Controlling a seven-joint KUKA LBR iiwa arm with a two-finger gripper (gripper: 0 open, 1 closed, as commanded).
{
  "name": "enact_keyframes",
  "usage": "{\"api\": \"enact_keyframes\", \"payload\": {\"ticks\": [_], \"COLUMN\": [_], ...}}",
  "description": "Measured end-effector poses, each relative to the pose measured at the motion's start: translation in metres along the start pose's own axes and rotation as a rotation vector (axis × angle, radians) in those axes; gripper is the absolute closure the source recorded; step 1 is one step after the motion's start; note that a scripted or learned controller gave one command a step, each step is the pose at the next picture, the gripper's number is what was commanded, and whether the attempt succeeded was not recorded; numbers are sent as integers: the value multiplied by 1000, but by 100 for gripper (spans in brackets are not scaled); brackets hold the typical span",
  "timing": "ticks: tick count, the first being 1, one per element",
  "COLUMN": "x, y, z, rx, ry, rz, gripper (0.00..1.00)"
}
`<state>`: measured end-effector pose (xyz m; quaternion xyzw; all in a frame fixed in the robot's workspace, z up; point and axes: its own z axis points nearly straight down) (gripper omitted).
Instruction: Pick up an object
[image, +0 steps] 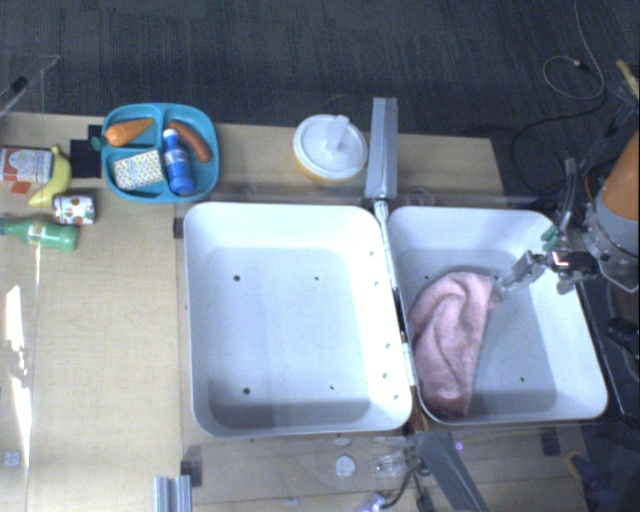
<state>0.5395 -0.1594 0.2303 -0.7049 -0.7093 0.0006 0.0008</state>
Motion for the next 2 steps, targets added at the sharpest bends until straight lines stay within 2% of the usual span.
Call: {"api": "enact_keyframes", "payload": {"ticks": [1, 2], "x": [-13, 20], "y": [52, 38], "z": [133, 139], "rx": [-5, -21], "ry": [-1, -8], "rz": [-133, -257], "gripper": [0, 0]}}
